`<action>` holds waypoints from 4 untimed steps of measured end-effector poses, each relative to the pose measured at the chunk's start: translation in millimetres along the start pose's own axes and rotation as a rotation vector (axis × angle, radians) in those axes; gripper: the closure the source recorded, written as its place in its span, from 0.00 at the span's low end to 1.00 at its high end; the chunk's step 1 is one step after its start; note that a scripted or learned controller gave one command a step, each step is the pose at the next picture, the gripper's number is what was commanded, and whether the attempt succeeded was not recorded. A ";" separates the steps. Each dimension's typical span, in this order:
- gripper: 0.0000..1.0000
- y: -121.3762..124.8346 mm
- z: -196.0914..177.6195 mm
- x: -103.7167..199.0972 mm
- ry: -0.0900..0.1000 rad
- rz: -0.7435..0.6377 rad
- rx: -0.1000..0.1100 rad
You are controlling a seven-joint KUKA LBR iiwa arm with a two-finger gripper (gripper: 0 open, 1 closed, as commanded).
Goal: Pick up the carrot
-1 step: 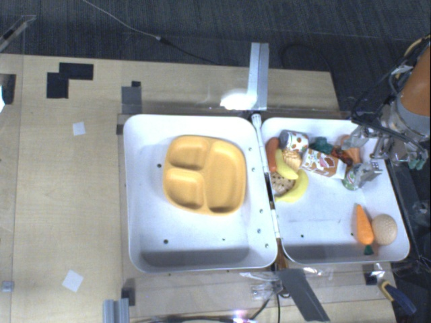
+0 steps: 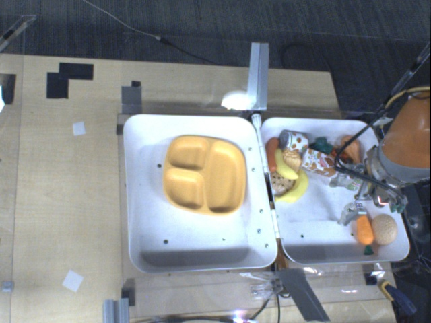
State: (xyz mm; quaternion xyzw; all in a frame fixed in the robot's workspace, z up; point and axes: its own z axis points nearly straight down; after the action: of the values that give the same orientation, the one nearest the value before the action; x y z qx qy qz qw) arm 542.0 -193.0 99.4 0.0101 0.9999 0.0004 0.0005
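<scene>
The carrot (image 2: 364,230) is small and orange with a green tip. It lies in the near right corner of the right bin (image 2: 316,237). My gripper (image 2: 356,210) hangs just above the carrot's far end, at or close to it. The grey arm with its orange band (image 2: 411,136) reaches in from the right and hides part of the bin's right side.
A beige round item (image 2: 385,229) lies right beside the carrot. At the back of the right bin are a banana (image 2: 293,186), a can (image 2: 293,140), a patterned box (image 2: 316,160) and other food pieces. A yellow divided plate (image 2: 205,173) sits in the left bin (image 2: 145,247).
</scene>
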 end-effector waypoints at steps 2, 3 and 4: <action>1.00 15.2 -3.3 18.2 -0.024 0.065 0.006; 1.00 16.7 4.5 53.8 -0.005 0.096 0.001; 1.00 73.0 -62.5 37.1 -0.013 -0.012 0.001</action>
State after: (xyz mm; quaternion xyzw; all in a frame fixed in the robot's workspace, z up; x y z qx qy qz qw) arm 506.3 -119.3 161.9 0.0039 1.0000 -0.0002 0.0069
